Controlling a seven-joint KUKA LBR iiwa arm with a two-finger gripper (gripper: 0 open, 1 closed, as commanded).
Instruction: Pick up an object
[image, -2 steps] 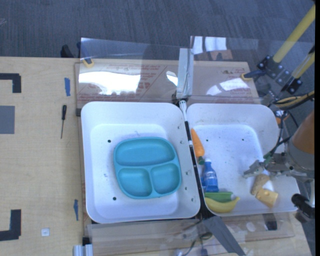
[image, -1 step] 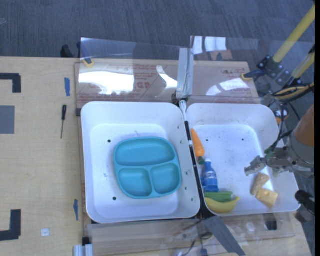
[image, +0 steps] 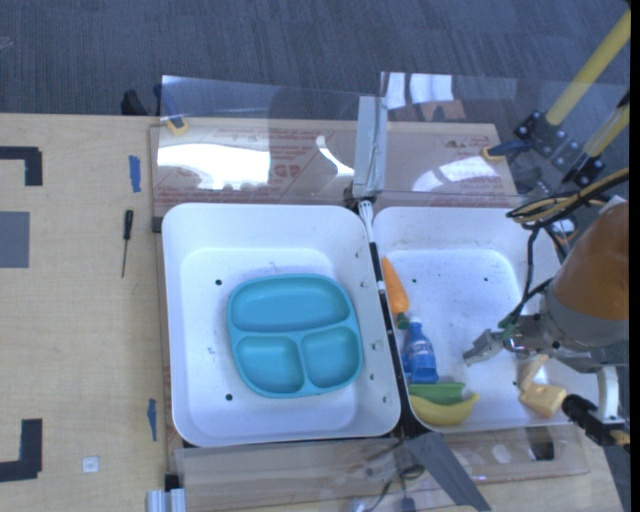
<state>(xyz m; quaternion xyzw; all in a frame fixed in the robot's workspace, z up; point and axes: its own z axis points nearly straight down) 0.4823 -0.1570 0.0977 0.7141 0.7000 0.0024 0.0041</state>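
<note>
Fig.: approach step; gripper (image: 478, 350) over right bin (image: 445, 235), fingers apart, nothing held; next, descend on blue bottle (image: 419, 355) at 9 o'clock

Two bins (image: 190, 240), one tray (image: 294, 334)

Bright, even overhead light, with white glare on the clear panels (image: 300, 150) and soft shadows.
</note>
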